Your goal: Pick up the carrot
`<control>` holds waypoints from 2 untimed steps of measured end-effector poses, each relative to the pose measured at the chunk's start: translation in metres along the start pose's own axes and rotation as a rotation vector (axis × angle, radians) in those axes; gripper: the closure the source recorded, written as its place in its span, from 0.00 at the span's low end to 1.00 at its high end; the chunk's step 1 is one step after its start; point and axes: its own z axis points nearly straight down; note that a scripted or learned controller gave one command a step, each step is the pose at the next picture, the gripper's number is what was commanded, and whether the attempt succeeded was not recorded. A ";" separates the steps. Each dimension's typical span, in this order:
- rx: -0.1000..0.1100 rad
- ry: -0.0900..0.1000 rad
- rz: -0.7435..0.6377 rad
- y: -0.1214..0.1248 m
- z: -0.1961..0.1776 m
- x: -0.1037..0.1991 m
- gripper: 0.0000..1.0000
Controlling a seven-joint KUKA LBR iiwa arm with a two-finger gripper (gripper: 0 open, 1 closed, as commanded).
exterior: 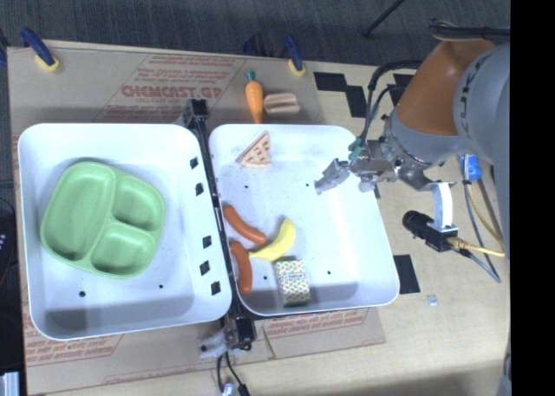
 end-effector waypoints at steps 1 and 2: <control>0.001 0.001 0.054 0.005 0.118 0.045 0.00; 0.001 0.002 0.502 0.052 0.117 0.101 0.00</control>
